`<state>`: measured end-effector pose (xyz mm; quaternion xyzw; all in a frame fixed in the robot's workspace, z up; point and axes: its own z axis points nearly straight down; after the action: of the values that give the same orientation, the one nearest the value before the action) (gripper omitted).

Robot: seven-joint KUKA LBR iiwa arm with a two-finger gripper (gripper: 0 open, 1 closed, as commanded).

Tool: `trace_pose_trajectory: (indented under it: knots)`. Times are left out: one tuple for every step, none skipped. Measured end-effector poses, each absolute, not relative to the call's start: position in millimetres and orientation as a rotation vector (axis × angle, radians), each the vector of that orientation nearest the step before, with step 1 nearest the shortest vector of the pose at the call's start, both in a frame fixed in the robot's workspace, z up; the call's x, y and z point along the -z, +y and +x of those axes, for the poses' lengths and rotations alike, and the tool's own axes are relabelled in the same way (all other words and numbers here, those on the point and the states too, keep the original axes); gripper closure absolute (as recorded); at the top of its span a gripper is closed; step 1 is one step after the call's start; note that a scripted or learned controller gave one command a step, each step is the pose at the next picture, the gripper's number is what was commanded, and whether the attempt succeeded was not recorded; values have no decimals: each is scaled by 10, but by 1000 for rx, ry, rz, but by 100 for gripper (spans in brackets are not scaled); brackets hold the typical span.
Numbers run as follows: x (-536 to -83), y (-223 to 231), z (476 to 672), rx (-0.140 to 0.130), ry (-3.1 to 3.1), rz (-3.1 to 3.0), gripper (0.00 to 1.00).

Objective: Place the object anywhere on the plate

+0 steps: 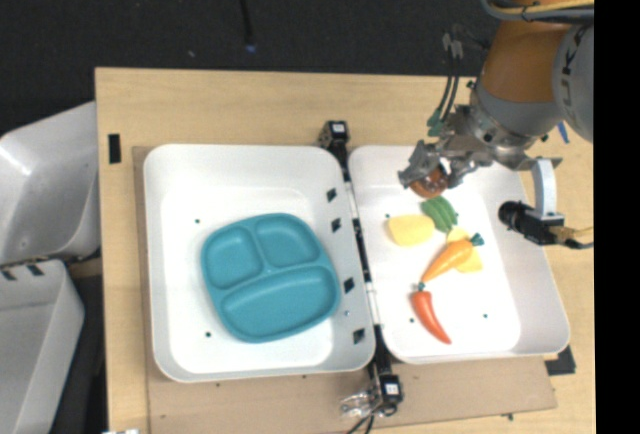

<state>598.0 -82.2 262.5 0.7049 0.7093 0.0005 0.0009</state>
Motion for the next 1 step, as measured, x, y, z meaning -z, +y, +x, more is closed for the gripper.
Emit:
trace_pose_trajectory:
  knots:
    - [-2664,-300,6216,-4,2228,2212,100]
